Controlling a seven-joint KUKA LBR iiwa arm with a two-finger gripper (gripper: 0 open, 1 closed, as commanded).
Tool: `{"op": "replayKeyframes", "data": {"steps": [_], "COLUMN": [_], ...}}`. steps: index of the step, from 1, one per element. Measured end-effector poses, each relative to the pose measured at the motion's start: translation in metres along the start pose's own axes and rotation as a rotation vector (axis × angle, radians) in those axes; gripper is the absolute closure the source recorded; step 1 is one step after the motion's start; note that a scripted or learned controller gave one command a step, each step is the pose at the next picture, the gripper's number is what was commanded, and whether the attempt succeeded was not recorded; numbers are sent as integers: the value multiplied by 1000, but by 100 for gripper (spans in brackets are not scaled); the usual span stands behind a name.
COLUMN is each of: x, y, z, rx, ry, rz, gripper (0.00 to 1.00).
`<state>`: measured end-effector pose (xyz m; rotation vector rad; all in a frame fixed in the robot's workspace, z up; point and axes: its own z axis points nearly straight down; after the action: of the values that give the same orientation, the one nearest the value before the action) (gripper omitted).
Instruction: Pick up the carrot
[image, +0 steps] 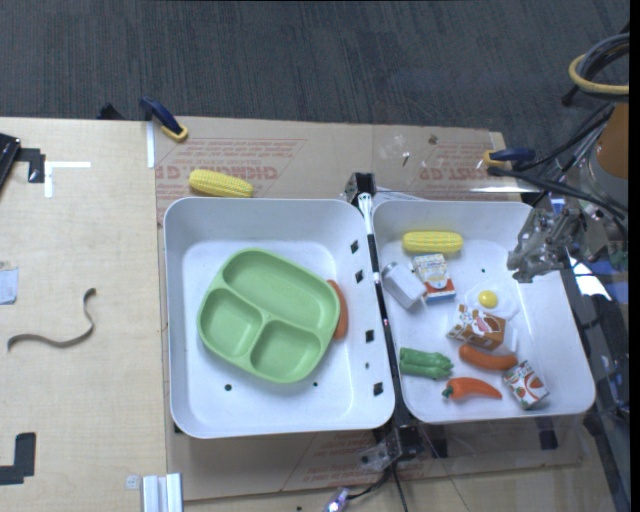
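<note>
Wooden bench, two white bins; hand state unclear, carrot apart

Glossy white plastic bins, matt green plastic plate, cardboard underlay

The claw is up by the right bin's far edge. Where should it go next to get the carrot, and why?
Probably toward the near edge of the right bin. The claw hangs at the bin's right side, near the fried egg, while the carrot lies at the near edge beside the green beans, so it is not yet above it.
</note>
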<state>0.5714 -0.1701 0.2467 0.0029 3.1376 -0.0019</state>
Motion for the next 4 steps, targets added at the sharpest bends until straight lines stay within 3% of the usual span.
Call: {"op": "replayKeyframes", "data": {"steps": [1,2,3,4], "x": [-15,28,84,38], "y": [4,67,46,76], "z": [154,154,151,154], "rx": [0,-1,0,0], "ry": [-2,2,0,0], "rz": [145,21,-41,289], "gripper": [0,0,0,0]}}
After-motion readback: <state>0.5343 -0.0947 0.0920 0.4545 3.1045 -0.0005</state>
